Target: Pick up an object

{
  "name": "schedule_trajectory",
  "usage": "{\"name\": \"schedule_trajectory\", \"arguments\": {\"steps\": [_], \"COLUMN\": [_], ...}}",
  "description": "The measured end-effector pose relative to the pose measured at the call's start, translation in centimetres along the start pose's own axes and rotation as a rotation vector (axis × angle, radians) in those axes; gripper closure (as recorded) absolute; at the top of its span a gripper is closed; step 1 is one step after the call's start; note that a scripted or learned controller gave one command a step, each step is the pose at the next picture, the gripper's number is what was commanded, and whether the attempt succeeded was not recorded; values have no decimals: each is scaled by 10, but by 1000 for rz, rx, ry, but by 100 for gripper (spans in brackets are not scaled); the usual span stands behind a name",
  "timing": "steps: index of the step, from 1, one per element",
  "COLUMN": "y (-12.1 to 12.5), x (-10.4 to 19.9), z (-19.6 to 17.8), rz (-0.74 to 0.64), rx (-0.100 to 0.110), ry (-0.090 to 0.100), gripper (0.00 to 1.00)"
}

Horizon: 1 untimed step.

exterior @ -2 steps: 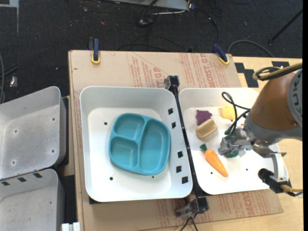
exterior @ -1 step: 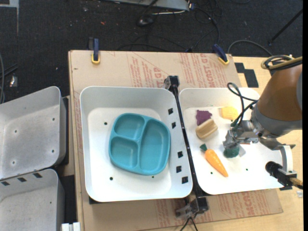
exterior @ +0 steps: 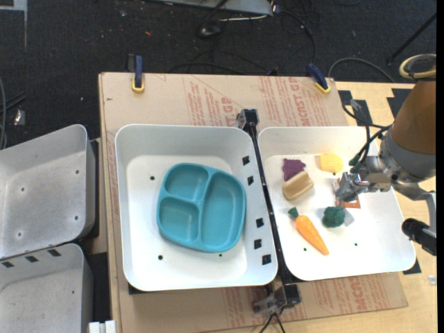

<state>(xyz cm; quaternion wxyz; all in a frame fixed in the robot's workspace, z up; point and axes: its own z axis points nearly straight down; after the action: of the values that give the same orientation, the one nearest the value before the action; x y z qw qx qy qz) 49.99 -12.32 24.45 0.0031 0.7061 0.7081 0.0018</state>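
The gripper (exterior: 345, 191) hangs low in the right bin (exterior: 388, 255) just above the green object (exterior: 334, 216), probably to grasp it

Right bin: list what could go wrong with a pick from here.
1. The hand hangs close above the green piece and a small orange-brown item; closing there may catch both or neither.
2. The carrot lies beside the green piece and could be knocked aside.
3. The items sit near the right bin wall side, so a nudge may push one against it.
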Motion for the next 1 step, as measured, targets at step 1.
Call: {"name": "schedule_trajectory", "arguments": {"steps": [1], "y": [2], "x": [0], "z": [-42], "rz": [0], "rx": [2], "ry": [0], "gripper": [100]}}
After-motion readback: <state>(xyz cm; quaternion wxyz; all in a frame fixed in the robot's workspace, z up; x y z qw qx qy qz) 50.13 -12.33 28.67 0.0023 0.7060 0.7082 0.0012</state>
